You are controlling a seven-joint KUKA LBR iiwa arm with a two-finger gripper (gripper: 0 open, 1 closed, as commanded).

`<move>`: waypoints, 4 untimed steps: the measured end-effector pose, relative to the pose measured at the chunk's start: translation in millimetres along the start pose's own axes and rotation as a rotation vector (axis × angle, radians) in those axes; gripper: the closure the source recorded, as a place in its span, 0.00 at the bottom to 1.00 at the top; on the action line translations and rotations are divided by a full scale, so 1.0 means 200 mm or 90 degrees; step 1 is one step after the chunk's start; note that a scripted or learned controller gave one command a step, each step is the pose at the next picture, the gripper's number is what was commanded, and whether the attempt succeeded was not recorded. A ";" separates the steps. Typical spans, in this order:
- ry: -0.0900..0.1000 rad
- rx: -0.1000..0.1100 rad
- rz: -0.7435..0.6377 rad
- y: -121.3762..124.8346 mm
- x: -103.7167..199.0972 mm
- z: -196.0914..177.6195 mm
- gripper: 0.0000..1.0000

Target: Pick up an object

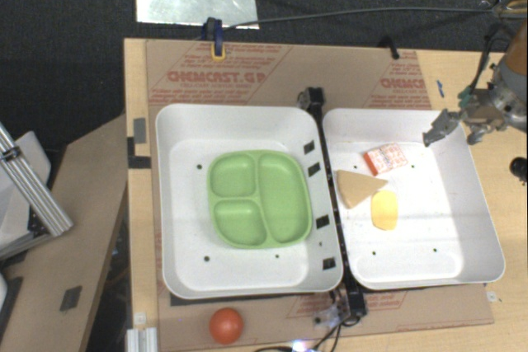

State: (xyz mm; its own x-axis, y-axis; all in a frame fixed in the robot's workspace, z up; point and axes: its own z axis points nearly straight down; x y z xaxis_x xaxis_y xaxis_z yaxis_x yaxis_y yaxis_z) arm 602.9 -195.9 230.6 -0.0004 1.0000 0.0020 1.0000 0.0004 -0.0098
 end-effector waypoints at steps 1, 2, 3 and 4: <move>-0.002 -0.007 -0.002 0.01 0.00 -0.04 0.00; -0.002 -0.006 -0.001 0.05 -0.01 0.19 0.00; -0.002 -0.006 -0.001 0.01 -0.03 0.42 0.00; -0.001 -0.006 -0.003 0.04 -0.02 0.63 0.00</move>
State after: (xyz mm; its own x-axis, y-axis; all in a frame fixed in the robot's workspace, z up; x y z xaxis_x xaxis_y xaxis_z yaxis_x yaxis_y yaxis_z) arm 609.1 -199.4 104.6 -0.0048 1.0000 0.0002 1.0000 0.0048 -0.0008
